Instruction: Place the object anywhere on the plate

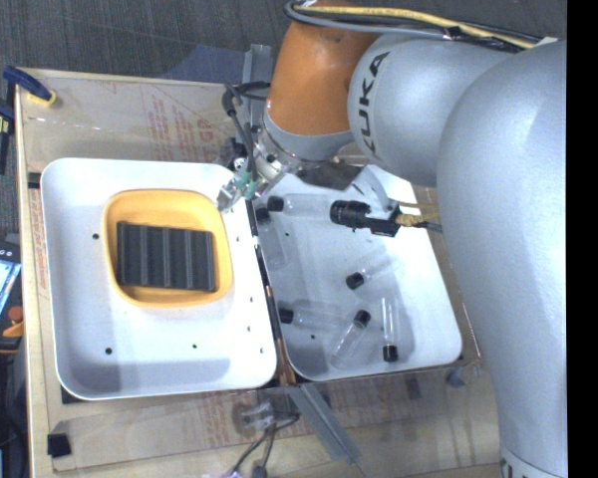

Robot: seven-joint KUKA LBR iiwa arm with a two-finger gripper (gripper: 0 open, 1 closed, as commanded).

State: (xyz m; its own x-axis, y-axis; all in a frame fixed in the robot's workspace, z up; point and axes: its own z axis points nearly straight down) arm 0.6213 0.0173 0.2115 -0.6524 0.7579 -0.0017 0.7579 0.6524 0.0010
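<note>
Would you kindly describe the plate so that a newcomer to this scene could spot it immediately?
Start at the left white bin, the one away from the grey arm. The plate lies in its upper middle: a yellow, rounded-square dish with a dark ribbed block resting on it. The right bin holds small clear vials with black caps.

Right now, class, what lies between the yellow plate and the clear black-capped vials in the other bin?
In the camera view, bare white bin floor, then the two bins' adjoining rims, separate yellow plate from clear black-capped vials.
</note>
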